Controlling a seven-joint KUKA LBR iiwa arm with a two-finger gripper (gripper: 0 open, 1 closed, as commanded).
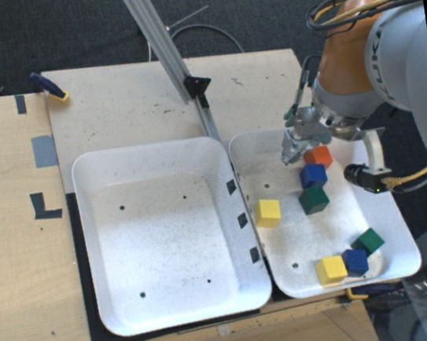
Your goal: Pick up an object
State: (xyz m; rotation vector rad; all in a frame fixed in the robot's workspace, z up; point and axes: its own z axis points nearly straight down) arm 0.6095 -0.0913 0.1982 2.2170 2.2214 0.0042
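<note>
Camera view, near edge first: a yellow cube (332, 269), blue cube (356, 261) and green cube (369, 241) crowd the right bin (270, 149) corner. Farther back sit a lone yellow block (267, 212), dark green block (313, 200), blue block (314, 175) and orange block (319, 156). Beside the orange block hangs the end effector (296, 148); I cannot tell its grip.

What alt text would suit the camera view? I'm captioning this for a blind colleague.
A grey robot arm's claw hangs over the far end of the right white bin, beside an orange block. That bin also holds blue, green and yellow blocks, with more clustered at its near end; the left bin sits alongside.
</note>
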